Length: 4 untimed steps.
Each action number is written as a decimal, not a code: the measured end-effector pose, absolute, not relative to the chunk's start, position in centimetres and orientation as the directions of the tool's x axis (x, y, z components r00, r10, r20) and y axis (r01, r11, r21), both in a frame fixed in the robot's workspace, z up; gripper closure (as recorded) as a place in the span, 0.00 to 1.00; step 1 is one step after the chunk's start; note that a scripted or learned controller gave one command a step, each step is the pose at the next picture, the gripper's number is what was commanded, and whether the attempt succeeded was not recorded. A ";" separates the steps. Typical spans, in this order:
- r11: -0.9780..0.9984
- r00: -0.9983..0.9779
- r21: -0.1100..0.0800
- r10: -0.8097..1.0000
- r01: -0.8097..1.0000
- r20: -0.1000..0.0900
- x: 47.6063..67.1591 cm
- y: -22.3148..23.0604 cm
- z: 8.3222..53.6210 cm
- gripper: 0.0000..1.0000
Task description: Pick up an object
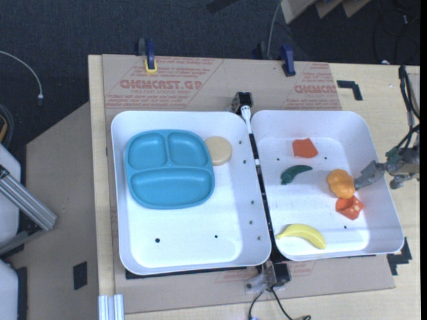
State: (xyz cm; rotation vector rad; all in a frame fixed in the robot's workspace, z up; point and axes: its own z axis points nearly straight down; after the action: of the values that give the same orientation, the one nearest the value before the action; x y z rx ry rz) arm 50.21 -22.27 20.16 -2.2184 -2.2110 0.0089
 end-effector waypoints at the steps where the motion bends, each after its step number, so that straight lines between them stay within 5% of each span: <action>1: 0.000 0.000 0.000 1.000 1.000 -0.001 50.5 -22.2 20.7 0.00; 3: 0.001 -0.001 -0.006 1.000 1.000 0.006 50.5 -22.1 10.0 0.00; 4: 0.003 -0.003 -0.003 1.000 1.000 0.008 50.6 -21.8 8.4 0.00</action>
State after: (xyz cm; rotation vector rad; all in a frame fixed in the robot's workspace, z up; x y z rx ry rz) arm 50.62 -21.75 8.41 -2.2120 -2.2196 -0.0060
